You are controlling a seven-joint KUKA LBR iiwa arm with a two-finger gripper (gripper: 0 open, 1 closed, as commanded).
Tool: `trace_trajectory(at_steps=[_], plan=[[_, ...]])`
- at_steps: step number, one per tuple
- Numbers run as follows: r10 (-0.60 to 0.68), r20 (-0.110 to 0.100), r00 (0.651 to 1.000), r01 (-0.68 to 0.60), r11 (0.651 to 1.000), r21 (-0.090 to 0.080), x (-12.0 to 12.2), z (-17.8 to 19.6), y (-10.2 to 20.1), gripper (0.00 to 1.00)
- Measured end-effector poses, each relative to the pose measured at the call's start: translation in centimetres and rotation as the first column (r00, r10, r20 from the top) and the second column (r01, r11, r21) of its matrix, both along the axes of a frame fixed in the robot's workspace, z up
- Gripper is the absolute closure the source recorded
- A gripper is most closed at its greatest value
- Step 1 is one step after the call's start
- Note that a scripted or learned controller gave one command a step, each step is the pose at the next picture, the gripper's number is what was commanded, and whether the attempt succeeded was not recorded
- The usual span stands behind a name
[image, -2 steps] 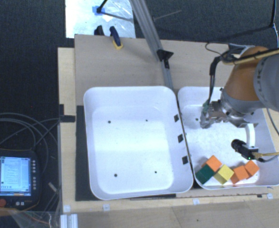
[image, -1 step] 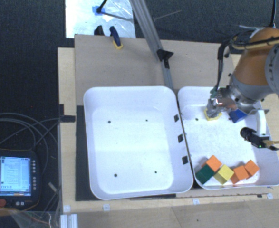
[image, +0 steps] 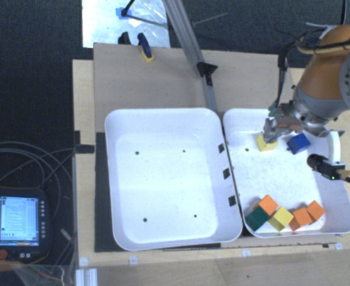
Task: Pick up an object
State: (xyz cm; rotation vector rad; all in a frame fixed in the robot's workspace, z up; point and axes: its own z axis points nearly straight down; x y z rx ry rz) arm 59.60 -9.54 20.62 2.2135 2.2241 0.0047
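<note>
- You see a yellow block [image: 266, 143] in the far part of the right bin [image: 341, 222], directly beneath the claw [image: 271, 132] and touching its tip.
- The claw points down onto that block; you cannot tell from this view how its tips are set, nor whether the block sits between them.
- Just to the right of the claw, a blue block [image: 297, 143] lies tilted on the bin floor, near the yellow block but apart from it.
- Well toward the near edge from the claw, a cluster of blocks rests against the bin's front wall: an orange block [image: 268, 205], a green block [image: 257, 218] and a second yellow block [image: 280, 218] touch one another.
- Just right of that cluster you see two more orange blocks [image: 309, 213] side by side.
- The arm [image: 330, 76] comes in from the right above the claw, its orange band at the top.
- To the left of the claw stands the left bin [image: 112, 130], beside the right one on the surface [image: 163, 76].
- Far to the left, off the surface, a handheld screen unit [image: 16, 222] lies among cables.
</note>
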Motion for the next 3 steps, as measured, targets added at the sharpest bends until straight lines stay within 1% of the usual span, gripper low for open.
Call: trace_trajectory(at_steps=[1, 2, 3], plan=[[0.005, -0.002, 1.0, -0.005, 1.0, 0.002, 0.6, 0.1, 4.6, 1.0], [0.007, -0.001, 1.0, -0.007, 1.0, 0.003, 2.2, 1.2, 10.7, 1.0], [0.007, -0.001, 1.0, -0.007, 1.0, 0.004, 3.2, 1.5, 16.2, 1.0]])
